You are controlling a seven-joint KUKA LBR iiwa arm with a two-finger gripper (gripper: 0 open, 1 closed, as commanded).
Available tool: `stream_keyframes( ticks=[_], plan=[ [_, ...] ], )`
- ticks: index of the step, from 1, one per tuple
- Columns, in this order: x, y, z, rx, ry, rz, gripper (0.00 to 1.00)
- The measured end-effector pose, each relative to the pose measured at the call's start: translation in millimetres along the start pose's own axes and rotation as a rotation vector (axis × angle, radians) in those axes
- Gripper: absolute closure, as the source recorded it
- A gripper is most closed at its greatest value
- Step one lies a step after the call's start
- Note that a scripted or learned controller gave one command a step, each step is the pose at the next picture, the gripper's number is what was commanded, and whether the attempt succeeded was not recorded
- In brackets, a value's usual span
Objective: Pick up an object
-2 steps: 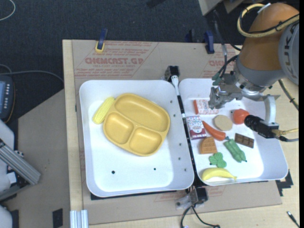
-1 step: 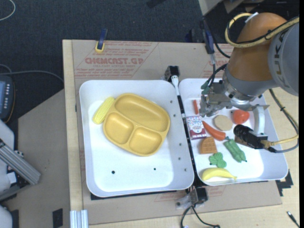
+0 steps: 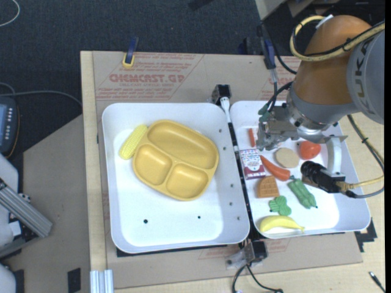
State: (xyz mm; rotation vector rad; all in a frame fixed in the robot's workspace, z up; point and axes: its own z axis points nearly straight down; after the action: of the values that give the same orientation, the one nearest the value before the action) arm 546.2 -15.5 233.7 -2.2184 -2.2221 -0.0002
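the grey arm with its orange band is reaching in from the right and hanging over the far part of the right bin. its hand is pointing down above the far left area of that bin, just beside the bin's left wall, and whether it is open or closed cannot be told from this angle; nothing is showing in its grip.

the loose things are lying in the right bin, all near the hand or nearer than it. a small red and white packet is lying against the left wall, just below the hand. an orange carrot is lying slantwise beside it, and a pale round piece is sitting just right of the carrot's far end. a red tomato is sitting further right. a brown bread-like slice is lying near the carrot, a green pod is lying to its right, a green broccoli is sitting nearer, and a yellow banana is lying along the near edge.

in the left bin a yellow divided plate is lying, with a yellow corn cob touching its far left rim. both bins are resting on the table.
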Motion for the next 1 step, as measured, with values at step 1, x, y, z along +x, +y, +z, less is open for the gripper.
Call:
stream_keyframes(
  ticks=[1],
  plan=[
    [-1.5,4.9,20.0,0.004,-0.001,0.002,1.00]
  ],
)
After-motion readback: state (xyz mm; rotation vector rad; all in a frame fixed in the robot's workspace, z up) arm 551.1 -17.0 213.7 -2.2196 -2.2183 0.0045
